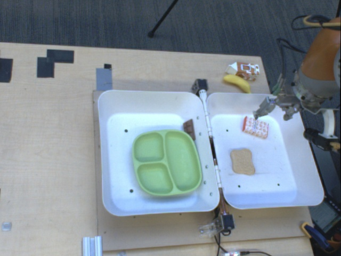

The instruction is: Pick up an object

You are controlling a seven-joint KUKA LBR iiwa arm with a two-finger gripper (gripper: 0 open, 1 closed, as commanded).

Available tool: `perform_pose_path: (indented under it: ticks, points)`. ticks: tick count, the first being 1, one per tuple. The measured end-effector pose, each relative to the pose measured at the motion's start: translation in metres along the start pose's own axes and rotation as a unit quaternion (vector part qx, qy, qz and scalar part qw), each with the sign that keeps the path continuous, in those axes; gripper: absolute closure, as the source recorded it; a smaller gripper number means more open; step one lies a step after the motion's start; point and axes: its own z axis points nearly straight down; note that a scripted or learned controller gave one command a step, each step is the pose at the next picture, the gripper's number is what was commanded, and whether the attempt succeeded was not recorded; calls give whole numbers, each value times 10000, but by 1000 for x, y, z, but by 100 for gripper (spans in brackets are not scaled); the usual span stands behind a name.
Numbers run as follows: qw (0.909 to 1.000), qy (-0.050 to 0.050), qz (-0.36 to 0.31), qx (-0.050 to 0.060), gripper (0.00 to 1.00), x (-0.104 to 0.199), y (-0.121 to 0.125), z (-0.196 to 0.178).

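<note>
The robot's hand (265, 110) hangs over the back of the right bin (306, 192). Its two fingers look a little apart, and nothing sits between them, so it holds nothing.

Just below the hand, nearly touching its tips, lies a small red and white packet (256, 127). It looks light and flat, with a crinkly wrapper that may be slippery and may bend when squeezed. The robot would do best to pinch it across its short sides, near the middle, so it does not tip out.

A bit farther from the hand, toward the front of the same bin, lies a tan slice of toast (243, 161). It looks light and flat too, and it may be a soft toy. Because it lies so flat, the fingers would have to get hold of its edges.

Well off to the side of the hand, in the left bin (114, 143), sits a green plate (167, 163) with three parts. It looks stiff and wide, so only its rim could be pinched. A small brown thing (188, 126) lies by its far edge.

Behind the hand, out on the bench (48, 153), lie a yellow banana (236, 82) and a small carton (246, 68).

The count is two bins, one packet, one toast, one plate, one brown thing, one banana and one carton.
</note>
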Motion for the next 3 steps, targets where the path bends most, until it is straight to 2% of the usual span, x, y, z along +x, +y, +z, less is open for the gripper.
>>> perform_pose_path:
  ticks: [1,2,3]
  points:
    - [10000,-3,13,-8,0,-2,-54,99]
    - [10000,-4,18,-28,0,41,-133,98]
    - [10000,-8,9,-59,100,41,-130,87]
